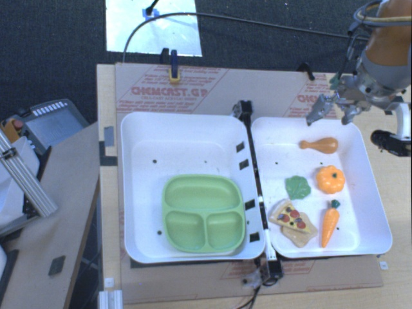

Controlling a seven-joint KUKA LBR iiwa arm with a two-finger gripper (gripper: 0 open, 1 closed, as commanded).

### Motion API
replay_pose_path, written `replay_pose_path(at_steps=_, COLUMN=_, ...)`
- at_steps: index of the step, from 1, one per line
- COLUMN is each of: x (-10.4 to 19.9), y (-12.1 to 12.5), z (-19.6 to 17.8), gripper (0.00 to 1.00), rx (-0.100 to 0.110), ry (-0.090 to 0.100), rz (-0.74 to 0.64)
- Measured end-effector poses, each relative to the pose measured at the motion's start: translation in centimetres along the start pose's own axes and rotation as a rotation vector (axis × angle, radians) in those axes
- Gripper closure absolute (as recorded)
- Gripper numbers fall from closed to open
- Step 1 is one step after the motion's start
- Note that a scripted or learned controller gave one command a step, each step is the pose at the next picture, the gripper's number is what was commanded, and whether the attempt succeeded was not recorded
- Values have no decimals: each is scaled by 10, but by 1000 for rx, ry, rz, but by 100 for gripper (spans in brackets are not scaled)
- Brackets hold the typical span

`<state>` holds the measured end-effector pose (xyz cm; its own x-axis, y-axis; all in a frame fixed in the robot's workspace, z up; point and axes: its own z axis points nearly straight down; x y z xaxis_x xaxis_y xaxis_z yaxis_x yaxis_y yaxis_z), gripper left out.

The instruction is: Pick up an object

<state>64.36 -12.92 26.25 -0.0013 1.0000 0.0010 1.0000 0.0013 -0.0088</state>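
Gripper (334, 111) hangs over the right bin's (373, 192) far edge, fingers spread wide, above the drumstick (320, 145).

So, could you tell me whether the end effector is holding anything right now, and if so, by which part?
Nothing is held. The end effector hangs open above the far edge of the right bin, apart from the chicken drumstick below it.

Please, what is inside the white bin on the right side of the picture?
The right white bin holds five toy foods, all apart: a brown drumstick, an orange pumpkin, a green leafy piece, a pizza slice and an orange carrot. Whatever lies beneath them is covered.
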Motion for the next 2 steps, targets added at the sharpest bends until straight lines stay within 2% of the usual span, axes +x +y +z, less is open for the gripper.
replay_pose_path(at_steps=1, x=0, y=2, z=-6, gripper=0, rx=-10, ry=-1, rz=-2)
replay_pose_path(at_steps=2, x=5, y=4, z=55, gripper=0, rx=-7, ry=-1, rz=-2)
